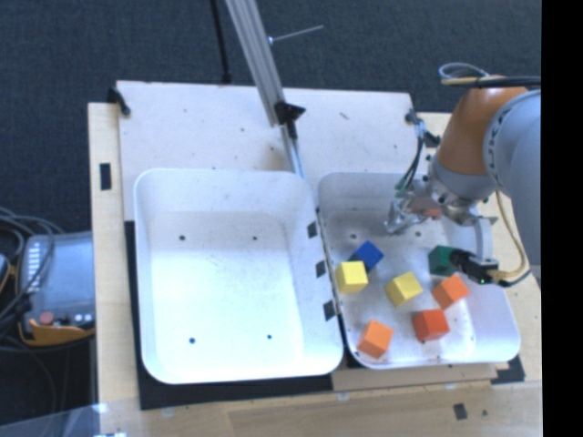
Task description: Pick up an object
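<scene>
You had the gripper (404, 215) low over the far part of the right bin (492, 349), well clear of the blocks; whether it was apart or together you could not tell, since the wrist blurred into the bin wall there. Nearer you lay the blue cube (368, 254) touching a yellow cube (352, 276), a second yellow cube (404, 288), a green block (443, 260), and three orange-red cubes (430, 324). The left bin (155, 189) sat beside it on the surface (105, 244).
</scene>
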### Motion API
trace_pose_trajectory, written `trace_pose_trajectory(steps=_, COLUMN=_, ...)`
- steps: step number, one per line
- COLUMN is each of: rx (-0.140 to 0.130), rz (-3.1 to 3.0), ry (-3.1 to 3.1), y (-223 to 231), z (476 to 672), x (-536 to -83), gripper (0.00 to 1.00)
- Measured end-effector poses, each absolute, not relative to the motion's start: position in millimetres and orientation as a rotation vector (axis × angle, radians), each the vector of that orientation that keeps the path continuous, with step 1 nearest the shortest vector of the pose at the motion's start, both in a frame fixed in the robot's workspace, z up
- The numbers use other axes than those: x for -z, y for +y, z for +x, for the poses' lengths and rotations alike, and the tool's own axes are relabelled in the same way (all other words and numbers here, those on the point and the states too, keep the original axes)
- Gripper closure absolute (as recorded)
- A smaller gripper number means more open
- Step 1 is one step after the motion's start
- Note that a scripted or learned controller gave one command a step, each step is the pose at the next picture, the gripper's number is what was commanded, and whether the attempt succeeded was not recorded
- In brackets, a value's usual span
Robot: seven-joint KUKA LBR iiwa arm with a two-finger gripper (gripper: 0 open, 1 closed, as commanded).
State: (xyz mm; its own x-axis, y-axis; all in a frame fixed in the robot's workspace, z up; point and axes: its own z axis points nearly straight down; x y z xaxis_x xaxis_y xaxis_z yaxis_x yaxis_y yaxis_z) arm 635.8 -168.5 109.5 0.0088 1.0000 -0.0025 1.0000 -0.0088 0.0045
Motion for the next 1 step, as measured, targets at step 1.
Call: trace_pose_trajectory(steps=1, rx=-0.007, rz=2.219, ry=2.213, y=-170.0, z=639.8, x=-174.9, gripper=1.00)
